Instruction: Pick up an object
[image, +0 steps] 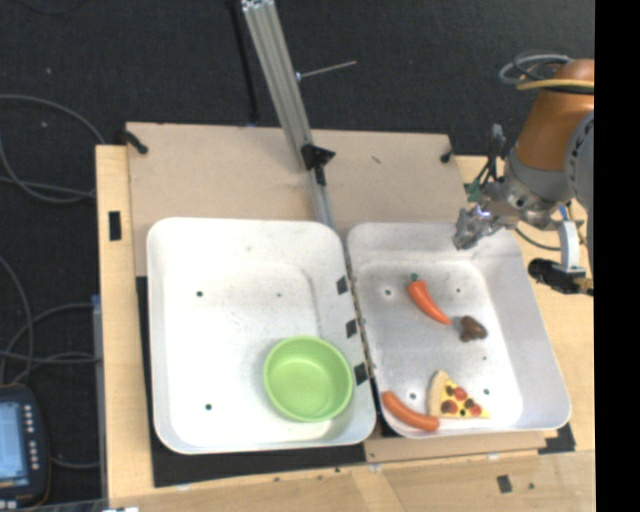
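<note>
Your gripper (470, 232) hangs over the right bin's (520, 300) far edge, its grip state I cannot tell, so lower it straight above the carrot (428, 299) in the bin's middle, apart from the brown lump (472, 327).

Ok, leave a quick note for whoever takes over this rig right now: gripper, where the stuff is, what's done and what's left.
Gripper: over the right bin's far edge, holding nothing visible; finger state unclear.
Right bin: carrot mid-bin, small brown piece beside it, pizza slice and sausage at the near edge.
Left bin: green bowl.
Done: nothing picked yet.
Left: pick one object; the carrot lies nearest.
</note>
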